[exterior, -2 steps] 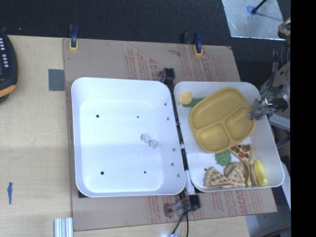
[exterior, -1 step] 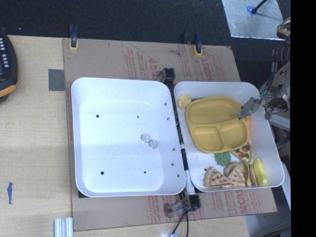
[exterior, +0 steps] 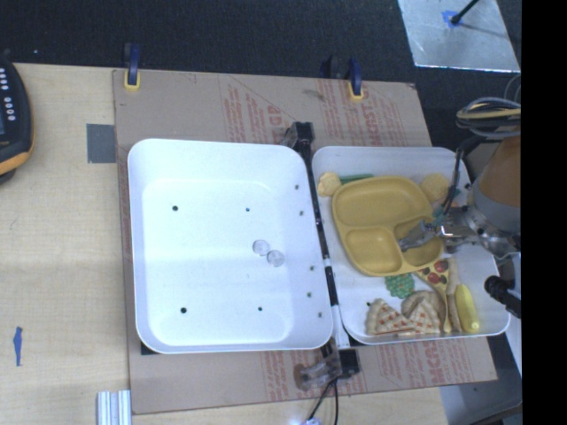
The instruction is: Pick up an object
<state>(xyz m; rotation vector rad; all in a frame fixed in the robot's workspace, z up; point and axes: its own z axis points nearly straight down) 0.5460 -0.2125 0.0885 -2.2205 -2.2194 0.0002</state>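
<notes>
A: Where was the yellow divided tray?

B: In the right bin, tilted over toy food. The gripper hovered at the tray's right rim, fingers seemingly apart around that edge, though it was hard to be sure.

A: How would it handle?

B: Probably light, stiff plastic, and slippery. The thin rim or the divider looked the best place to pinch.
</notes>
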